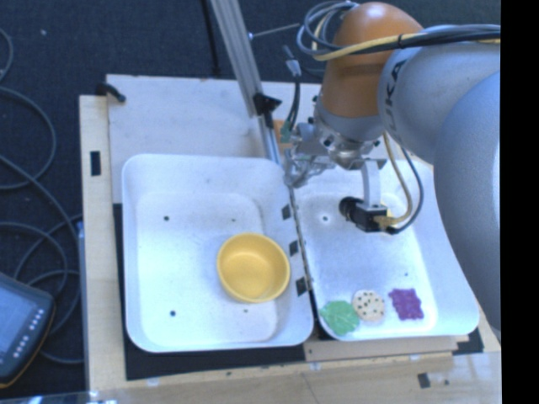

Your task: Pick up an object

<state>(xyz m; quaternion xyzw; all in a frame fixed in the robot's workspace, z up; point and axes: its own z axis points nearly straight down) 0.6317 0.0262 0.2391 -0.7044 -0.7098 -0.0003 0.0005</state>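
A yellow bowl [253, 267] sits in the left bin [160, 192], toward its right side. In the right bin [438, 310], along the near edge, lie a green piece [339, 316], a round cookie-like piece with dark dots [367, 305] and a purple piece [407, 303]. My gripper [296, 172] hangs over the far end of the divide between the two bins, well away from all of these. Nothing shows between its fingers.
A slanted aluminium post [240, 57] rises behind the bins, close to the gripper. A black cable connector [362, 215] dangles from the wrist over the right bin. Cables and a tablet [21, 322] lie on the dark floor at left.
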